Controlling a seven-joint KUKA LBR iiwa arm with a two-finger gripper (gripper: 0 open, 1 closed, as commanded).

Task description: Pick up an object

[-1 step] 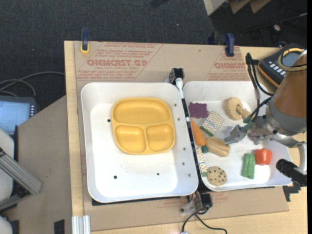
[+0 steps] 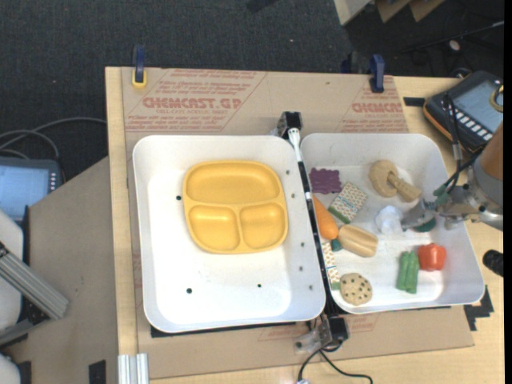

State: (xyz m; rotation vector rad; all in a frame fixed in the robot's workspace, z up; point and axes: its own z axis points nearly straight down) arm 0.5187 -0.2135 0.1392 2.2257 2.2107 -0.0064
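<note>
Cardboard-topped bench (image 2: pixel 200 102), two white bins. Yellow tray (image 2: pixel 235 205) left; toys clustered in right bin (image 2: pixel 460 294). Gripper (image 2: pixel 418 218) low among them, grip state unreadable, nothing visibly held.

Grey metal gripper (image 2: pixel 416 218) with dark cables, perhaps an orange-tan arm segment (image 2: pixel 498 162) above.

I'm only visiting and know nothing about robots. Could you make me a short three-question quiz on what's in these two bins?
1. True or false: the yellow three-compartment plastic tray lies in the left white bin.
2. Which lies nearest the right white bin's front edge? A) purple ridged piece B) round speckled cookie C) tan ring-shaped pastry
3. Fill in: beside the green toy vegetable sits a ___ toy pepper.

Key: 1 true; 2 B; 3 red.
</note>
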